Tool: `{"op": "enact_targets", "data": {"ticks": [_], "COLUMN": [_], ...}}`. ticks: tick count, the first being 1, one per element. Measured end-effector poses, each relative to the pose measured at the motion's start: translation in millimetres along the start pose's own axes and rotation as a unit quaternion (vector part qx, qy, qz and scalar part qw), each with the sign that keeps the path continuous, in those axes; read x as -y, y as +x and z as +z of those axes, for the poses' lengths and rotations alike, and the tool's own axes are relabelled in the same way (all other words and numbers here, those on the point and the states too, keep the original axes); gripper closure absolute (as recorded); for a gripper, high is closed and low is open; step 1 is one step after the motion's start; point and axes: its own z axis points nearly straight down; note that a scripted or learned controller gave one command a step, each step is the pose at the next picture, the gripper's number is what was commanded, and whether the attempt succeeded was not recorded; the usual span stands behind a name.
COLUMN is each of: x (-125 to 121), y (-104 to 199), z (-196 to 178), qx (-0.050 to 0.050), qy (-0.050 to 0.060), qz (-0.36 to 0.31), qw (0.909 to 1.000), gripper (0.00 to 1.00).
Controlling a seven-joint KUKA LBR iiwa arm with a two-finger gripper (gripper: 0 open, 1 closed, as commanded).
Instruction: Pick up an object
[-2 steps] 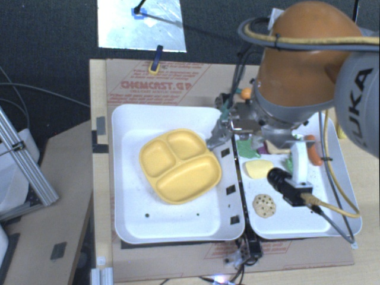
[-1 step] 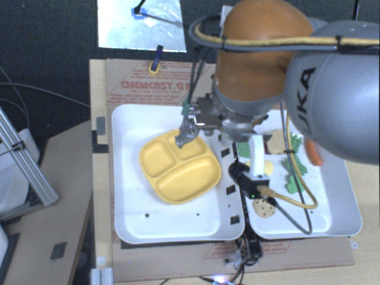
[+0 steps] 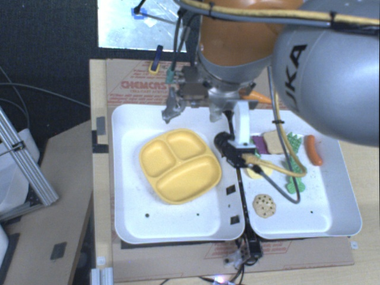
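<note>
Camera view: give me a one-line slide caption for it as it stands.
KUKA arm's end effector above the left bin holding a yellow divided plate; cookie and toy foods in the right bin.

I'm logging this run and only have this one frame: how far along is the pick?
Done: nothing looks lifted. The yellow divided plate lies flat in the left bin; the cookie, sausage and green toy lie in the right bin. In hand: the arm's hand hangs above the plate's far edge, with nothing seen between its fingers. Left: descend, grasp and lift an object.

Bright even light, soft shadows, slight blur
</note>
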Motion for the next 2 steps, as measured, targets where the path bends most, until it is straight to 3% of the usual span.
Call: {"op": "enact_targets", "data": {"ticks": [1,2], "x": [23.7,22.6], "y": [35.0,33.4], "z": [-160.6,-162.2], "qx": [-0.004,0.001], "qy": [-0.006,0.002], "qz": [-0.001,-0.002], "qw": [1.0000,1.0000], "gripper": [0.00,1.00]}}
